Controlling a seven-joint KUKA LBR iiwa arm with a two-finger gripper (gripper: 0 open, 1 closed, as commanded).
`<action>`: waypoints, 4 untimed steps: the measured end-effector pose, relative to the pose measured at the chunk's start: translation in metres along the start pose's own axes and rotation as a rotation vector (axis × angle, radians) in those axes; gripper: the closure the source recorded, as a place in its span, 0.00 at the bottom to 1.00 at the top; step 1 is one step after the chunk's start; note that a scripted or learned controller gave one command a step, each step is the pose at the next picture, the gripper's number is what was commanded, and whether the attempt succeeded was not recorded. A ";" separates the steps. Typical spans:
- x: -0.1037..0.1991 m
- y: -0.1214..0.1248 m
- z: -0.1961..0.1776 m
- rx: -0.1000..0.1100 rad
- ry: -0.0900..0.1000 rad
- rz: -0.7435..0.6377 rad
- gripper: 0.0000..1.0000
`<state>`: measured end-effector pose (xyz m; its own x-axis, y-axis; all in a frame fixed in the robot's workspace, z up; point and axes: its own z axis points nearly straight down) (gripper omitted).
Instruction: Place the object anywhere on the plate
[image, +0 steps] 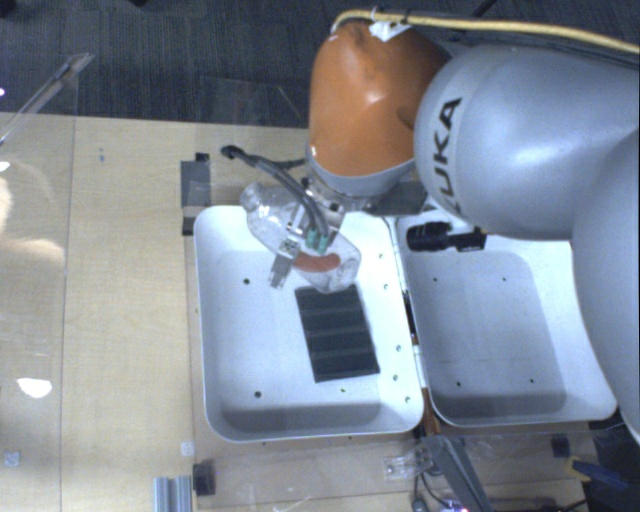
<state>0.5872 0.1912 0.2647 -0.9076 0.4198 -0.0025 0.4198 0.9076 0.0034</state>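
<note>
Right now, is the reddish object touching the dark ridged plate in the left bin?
Cannot tell. In the camera view, the reddish object sits just above the dark ridged plate, under the gripper, which hides any contact or gap.

1. The arm (520, 130) is cut off by the top and right edges, and its bulk hides the far-right corner of the right bin (500, 330).
2. The gripper (300, 245) sits under a clear, blurred housing; whether its fingers are open or closed cannot be told.
3. A reddish object (320, 263) beneath the gripper is partly covered, its shape unclear.
4. The dark ribbed plate (338, 332) has its far edge partly hidden by the gripper.
</note>
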 end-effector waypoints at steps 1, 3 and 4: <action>0.021 0.001 -0.119 -0.004 -0.004 0.023 1.00; -0.050 -0.099 -0.066 -0.001 -0.005 -0.388 1.00; -0.051 -0.097 -0.078 -0.006 -0.014 -0.388 1.00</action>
<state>0.5924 0.0820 0.3427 -0.9988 0.0453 -0.0181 0.0452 0.9990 0.0056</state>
